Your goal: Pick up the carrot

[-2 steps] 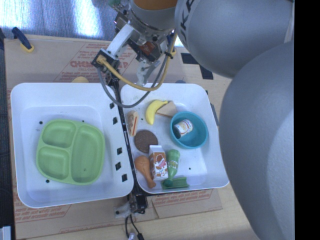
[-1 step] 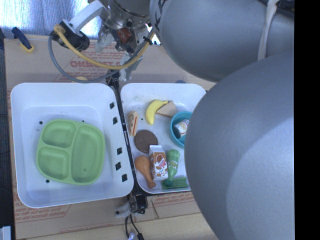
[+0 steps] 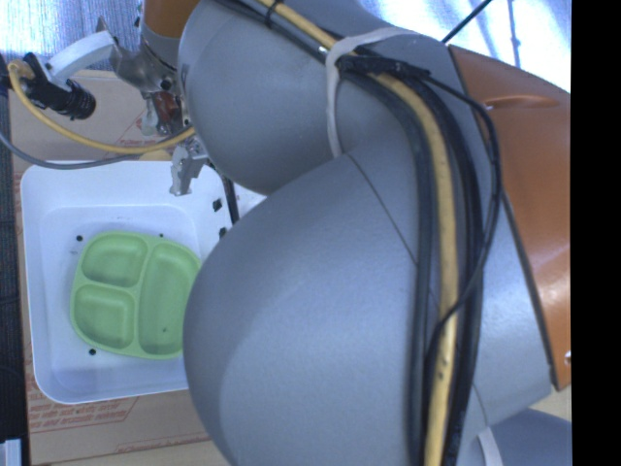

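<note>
My gripper [image 3: 183, 170] hangs over the far edge of the left white bin [image 3: 39, 260], at the upper left of the camera view. A green divided plate [image 3: 136, 294] lies flat in that bin, below and left of the gripper. Nothing is visible in the gripper. The grey arm [image 3: 359, 241] sits very close to the camera. It hides the right bin and the right part of the left bin.
Brown cardboard [image 3: 78, 416] shows under the left bin's near edge and behind its far edge. The arm's bulk covers the middle and right of the view.
</note>
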`<action>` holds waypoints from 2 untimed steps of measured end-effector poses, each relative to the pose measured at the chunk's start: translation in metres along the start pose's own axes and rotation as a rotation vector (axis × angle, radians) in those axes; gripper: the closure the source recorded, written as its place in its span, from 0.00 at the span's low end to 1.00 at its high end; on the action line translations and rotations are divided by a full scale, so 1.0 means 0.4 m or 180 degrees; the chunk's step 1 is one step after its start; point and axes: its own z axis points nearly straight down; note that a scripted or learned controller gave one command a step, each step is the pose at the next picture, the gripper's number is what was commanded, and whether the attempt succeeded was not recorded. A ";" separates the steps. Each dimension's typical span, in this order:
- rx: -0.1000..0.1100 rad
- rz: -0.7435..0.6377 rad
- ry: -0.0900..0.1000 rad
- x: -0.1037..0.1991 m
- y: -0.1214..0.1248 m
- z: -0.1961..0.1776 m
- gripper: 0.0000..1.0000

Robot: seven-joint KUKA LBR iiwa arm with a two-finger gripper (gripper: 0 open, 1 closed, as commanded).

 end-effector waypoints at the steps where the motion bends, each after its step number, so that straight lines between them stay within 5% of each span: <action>1: -0.0007 0.0027 -0.0044 0.030 -0.005 0.379 0.00; 2: 0.0016 0.0116 0.0023 -0.022 -0.021 0.608 0.00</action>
